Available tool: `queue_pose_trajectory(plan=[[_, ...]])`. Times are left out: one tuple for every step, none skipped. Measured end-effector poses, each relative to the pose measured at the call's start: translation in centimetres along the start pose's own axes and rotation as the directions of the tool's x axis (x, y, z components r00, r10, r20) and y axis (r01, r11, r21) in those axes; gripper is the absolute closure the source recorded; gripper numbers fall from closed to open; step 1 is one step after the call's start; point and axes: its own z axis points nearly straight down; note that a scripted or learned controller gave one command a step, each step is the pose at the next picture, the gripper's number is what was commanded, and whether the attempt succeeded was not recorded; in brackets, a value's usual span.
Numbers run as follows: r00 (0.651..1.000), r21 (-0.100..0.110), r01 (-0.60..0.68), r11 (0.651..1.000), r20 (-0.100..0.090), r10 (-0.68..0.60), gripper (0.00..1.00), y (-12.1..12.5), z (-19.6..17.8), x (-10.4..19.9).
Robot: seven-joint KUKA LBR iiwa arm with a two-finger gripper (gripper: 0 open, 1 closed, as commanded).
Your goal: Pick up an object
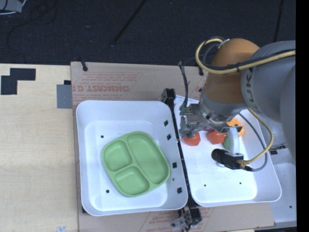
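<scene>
the arm point(251, 76), grey with an orange band, enters from the right of the frame and bends down over the right bin point(231, 187). the gripper point(192, 125) sits low at the upper left of that bin, close to the divider between the two bins; whether the jaws are apart or together cannot be told, since the wrist body covers them from above. just below the gripper lies an orange-red block point(193, 139), touching or nearly touching the gripper's lower edge; contact cannot be confirmed. a second orange-red block point(216, 137) lies just to its right, with a pale green piece point(228, 141) beside it and a small orange piece point(235, 123) above that. a black cable end point(224, 157) with a yellow hose hangs over the middle of the right bin. the left bin point(91, 115) holds a green three-compartment plate point(135, 163), lying flat and turned at a slant, centre-left in the frame. both bins rest on a cardboard sheet point(120, 81) upon the pale wooden counter point(34, 153).
</scene>
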Motion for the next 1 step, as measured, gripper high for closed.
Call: queue_pose_trajectory(plan=[[1.000,-0.002,0.001,1.000,-0.001,-0.001,1.00,-1.10,-0.92,5.97]])
